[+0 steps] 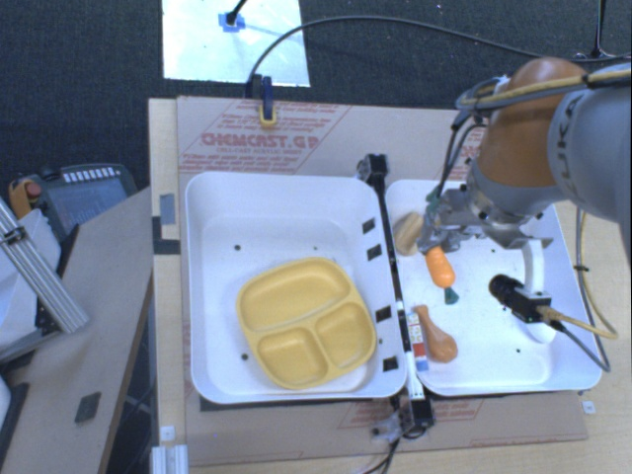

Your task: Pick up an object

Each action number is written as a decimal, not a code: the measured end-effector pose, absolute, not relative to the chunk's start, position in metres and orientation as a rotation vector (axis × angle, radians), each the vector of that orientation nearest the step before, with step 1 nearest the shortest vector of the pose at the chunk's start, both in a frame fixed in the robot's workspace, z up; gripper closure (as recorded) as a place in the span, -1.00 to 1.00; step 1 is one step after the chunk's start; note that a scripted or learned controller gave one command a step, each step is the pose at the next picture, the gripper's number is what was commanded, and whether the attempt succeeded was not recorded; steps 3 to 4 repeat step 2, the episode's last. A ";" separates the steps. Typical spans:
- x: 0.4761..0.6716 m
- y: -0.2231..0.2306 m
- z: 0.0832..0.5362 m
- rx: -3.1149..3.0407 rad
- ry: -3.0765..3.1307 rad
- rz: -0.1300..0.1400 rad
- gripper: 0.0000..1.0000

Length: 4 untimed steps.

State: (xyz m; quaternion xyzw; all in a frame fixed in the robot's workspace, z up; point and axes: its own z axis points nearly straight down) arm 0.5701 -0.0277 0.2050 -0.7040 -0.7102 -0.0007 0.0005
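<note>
Gripper: we see the gripper low in the right bin, close to the wall the two bins share and right over the carrot's upper end.
Grip: we cannot tell how far open it is, or whether it has hold of anything, because the wrist covers that spot.
Carrot: the carrot is the likeliest target. Its orange end meets the gripper and its green tip points toward the near rim.
Done: we judge the approach made, since the gripper is down at the carrot.
Left: a sure grasp and the lift. The carrot appears to be at floor level, so we count nothing as picked up yet.
Right bin count: three loose things, namely one carrot, one drumstick nearer the front by the shared wall, and one beige piece just beside the gripper.
Left bin count: the left bin holds one yellow tray with three compartments, well apart from the gripper.
Bins: two, side by side.
</note>
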 end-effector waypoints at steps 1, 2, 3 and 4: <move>0.559 0.026 0.200 -2.210 -2.231 -0.003 1.00; 0.538 0.072 0.209 -2.209 -2.231 -0.003 1.00; 0.538 0.072 0.209 -2.209 -2.231 -0.003 1.00; 0.538 0.072 0.209 -2.209 -2.231 -0.003 1.00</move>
